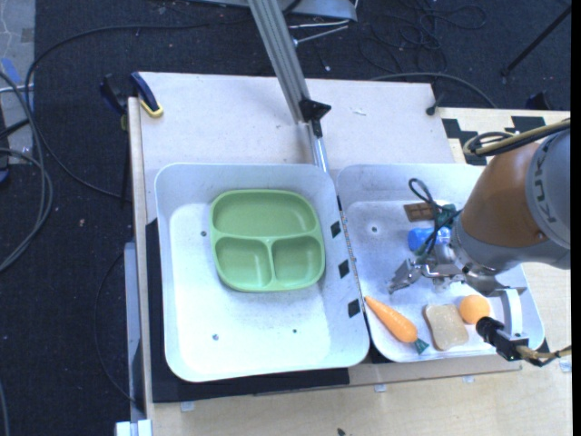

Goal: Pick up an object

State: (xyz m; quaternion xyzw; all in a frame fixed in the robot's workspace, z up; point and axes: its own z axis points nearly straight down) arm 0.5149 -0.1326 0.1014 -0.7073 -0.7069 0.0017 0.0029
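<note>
Two white bins (182, 243), tan bench (236, 116), dark cabled floor (73, 62)

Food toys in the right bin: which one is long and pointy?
The carrot, lying near the bin's left wall. It is long, orange and tapered with a green end; the orange ball is round, and the tan bread slice is flat and squarish.
</note>
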